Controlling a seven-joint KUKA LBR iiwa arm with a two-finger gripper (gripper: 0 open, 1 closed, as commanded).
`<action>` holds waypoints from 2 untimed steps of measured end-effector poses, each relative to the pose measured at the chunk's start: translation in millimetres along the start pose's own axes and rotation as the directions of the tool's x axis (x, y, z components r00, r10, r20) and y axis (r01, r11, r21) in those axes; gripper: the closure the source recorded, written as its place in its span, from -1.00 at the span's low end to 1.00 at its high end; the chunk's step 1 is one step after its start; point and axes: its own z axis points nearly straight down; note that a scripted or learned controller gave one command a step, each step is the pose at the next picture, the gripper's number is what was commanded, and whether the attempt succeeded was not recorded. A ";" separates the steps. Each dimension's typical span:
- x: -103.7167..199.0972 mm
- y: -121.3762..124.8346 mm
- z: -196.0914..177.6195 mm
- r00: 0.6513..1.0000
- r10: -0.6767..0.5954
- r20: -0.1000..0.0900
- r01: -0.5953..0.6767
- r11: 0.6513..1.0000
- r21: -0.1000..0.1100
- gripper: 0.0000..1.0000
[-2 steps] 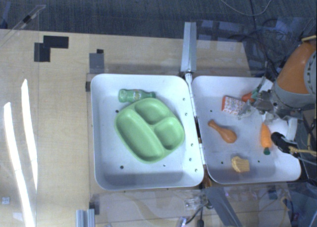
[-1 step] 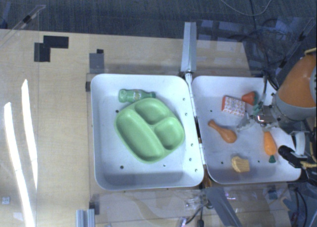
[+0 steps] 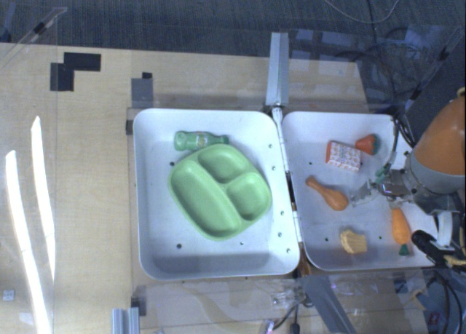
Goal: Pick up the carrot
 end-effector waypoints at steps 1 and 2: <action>-1.9 -26.0 -1.0 0.997 -0.083 0.003 0.083 0.997 -0.006 -1.00; -3.0 -24.3 -12.2 0.997 -0.083 0.006 0.083 0.996 -0.010 1.00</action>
